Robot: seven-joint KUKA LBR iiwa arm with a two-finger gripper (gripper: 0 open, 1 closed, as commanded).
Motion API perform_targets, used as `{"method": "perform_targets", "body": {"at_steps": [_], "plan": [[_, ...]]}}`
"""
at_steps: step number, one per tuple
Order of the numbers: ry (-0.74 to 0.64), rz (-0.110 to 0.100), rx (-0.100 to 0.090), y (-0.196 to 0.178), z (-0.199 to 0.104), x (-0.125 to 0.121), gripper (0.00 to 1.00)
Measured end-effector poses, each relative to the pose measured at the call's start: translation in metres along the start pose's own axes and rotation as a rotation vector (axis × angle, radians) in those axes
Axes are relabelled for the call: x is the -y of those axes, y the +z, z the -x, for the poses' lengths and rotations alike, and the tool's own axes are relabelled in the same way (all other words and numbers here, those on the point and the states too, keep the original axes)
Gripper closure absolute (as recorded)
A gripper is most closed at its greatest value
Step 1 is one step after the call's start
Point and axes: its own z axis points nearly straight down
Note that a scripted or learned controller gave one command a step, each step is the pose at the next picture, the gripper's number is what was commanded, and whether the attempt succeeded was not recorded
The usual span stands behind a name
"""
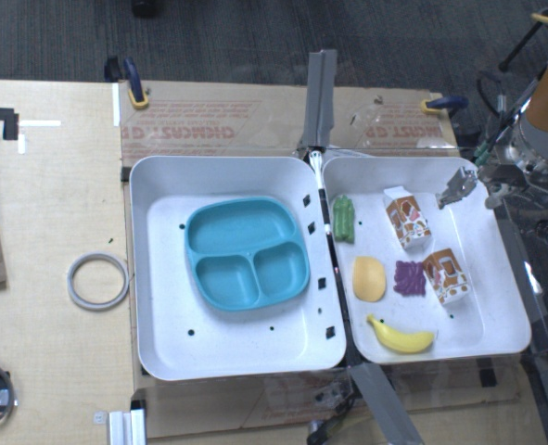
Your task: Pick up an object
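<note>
Nearest — carton [407, 219], long axis toward bin's [496, 239] far edge, just left of gripper [459, 187]; grasp state unreadable.

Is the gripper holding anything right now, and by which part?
Nothing is held: the two-finger gripper hovers over the right white bin's upper corner, nothing between its fingers.

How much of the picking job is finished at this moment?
Nothing looks picked yet. The gripper hangs over the right bin near its upper right corner, with nothing seen between its fingers. The two small cartons, banana and green piece lie in the bin. The grasp and lift remain.
</note>
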Motion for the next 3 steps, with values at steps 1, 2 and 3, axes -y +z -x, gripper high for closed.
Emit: {"method": "perform_targets", "body": {"at_steps": [1,2,3], "plan": [[0.117,0.000,0.000,0.096,-0.055,-0.021,0.00],[0.113,-0.002,0.001,0.087,-0.055,-0.021,1.00],[0.089,0.001,0.001,-0.024,-0.089,-0.017,1.00]]}}
